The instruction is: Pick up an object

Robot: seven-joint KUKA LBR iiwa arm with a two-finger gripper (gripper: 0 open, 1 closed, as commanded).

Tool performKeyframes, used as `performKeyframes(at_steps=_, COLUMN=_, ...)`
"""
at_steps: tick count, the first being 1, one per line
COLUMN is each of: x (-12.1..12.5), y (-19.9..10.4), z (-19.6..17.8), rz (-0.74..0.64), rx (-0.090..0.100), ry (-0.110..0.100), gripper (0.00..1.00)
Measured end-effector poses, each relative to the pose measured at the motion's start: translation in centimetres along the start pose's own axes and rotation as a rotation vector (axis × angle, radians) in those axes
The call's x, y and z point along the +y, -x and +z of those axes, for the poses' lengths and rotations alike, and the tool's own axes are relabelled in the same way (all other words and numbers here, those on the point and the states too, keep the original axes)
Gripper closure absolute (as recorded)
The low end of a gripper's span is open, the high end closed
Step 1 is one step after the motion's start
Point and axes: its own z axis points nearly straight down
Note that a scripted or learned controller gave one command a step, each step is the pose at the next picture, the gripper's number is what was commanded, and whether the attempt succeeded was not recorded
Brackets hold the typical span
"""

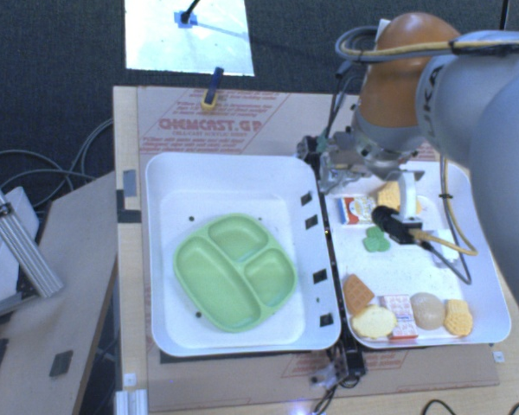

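Pincer (pixel 341 173) sits low over the far inner corner of the right bin (pixel 495 318), toward the bench's (pixel 125 128) far edge and hard by the wall shared with the left bin (pixel 160 232). I cannot tell whether it is wide or narrow, and nothing shows in its grip. The nearest candidate is a packet (pixel 355 207) just beside it, lying flat with a waffle (pixel 387 195) at its side, so the aim is probably there. A green piece (pixel 376 242) lies a little nearer. The other food is bunched toward the bench's near right corner: a cracker (pixel 358 291), bun (pixel 374 322) and ball (pixel 427 309), close together and harder to single out. A tray (pixel 233 271) lies in the left bin, well apart.
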Motion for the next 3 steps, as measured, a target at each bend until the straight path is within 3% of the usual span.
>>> performKeyframes(at_steps=1, x=0.6, y=0.1, z=-1.9, rz=0.002, rx=0.000, ry=0.003, gripper=1.00)
performKeyframes(at_steps=2, x=-0.6, y=-0.6, z=-0.6, rz=0.002, rx=-0.001, ry=0.000, gripper=1.00)
performKeyframes(at_steps=3, x=-0.1, y=0.1, z=-2.2, rz=0.006, rx=-0.001, ry=0.003, gripper=1.00)
